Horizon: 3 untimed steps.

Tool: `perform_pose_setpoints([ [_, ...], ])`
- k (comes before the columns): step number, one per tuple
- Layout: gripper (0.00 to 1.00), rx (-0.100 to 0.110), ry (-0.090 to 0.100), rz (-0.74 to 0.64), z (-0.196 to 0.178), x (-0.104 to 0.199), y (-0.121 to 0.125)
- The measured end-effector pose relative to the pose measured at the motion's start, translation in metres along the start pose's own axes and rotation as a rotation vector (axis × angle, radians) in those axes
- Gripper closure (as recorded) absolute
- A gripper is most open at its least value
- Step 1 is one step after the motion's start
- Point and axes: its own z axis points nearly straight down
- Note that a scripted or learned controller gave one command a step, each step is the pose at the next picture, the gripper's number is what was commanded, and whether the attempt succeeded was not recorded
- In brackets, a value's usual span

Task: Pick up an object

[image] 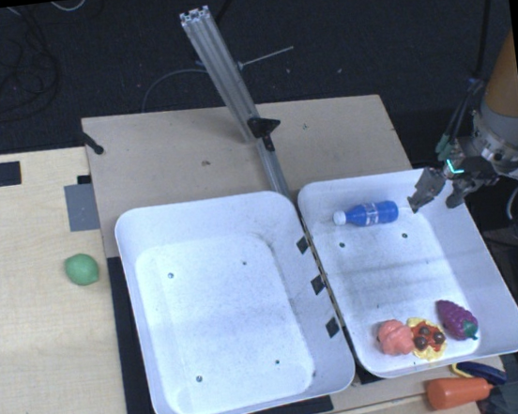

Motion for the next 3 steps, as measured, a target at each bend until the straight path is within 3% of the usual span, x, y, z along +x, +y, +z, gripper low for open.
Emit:
perform_pose_setpoints([
  [1,0.00,0.000,0.000,0.000,0.000,0.000,0.000],
  [3,0.00,0.006,0.001,-0.001,0.109,-0.006,0.001],
])
